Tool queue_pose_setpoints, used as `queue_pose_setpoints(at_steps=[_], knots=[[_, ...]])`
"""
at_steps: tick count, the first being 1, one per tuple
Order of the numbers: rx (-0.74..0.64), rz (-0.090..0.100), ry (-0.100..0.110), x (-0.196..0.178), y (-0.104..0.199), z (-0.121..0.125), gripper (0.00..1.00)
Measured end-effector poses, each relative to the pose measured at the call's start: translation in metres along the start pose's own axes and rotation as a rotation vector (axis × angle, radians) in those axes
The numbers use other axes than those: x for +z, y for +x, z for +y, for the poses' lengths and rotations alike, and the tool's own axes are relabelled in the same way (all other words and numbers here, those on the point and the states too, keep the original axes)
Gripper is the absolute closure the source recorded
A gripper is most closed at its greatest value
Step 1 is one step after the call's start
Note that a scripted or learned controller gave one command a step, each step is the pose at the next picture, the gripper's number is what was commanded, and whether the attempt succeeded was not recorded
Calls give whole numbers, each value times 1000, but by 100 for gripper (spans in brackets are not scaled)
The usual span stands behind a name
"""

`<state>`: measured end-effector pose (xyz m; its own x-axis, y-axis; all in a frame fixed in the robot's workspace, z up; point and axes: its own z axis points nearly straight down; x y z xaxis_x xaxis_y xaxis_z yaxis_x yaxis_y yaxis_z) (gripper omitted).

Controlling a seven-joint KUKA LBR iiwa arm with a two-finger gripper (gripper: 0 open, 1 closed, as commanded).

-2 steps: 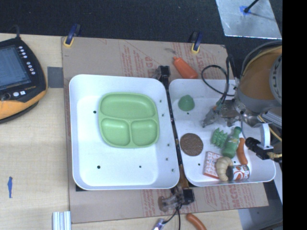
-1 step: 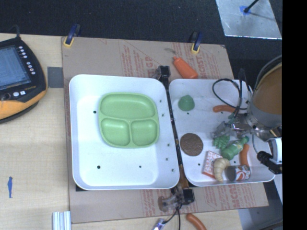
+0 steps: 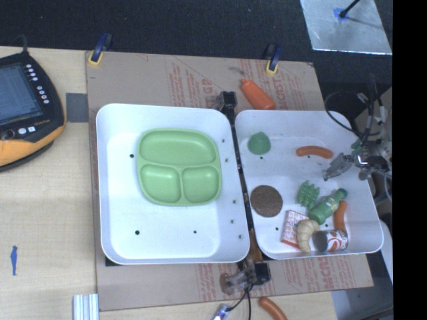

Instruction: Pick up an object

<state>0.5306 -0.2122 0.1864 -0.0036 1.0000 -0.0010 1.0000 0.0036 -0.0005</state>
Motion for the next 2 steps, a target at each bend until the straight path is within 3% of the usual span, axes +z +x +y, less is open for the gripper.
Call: queue_pose_setpoints(at_steps=[1,2], knots=[[-3,1,5,95,47,4,0],[-1,0,0,32,0,69,0]])
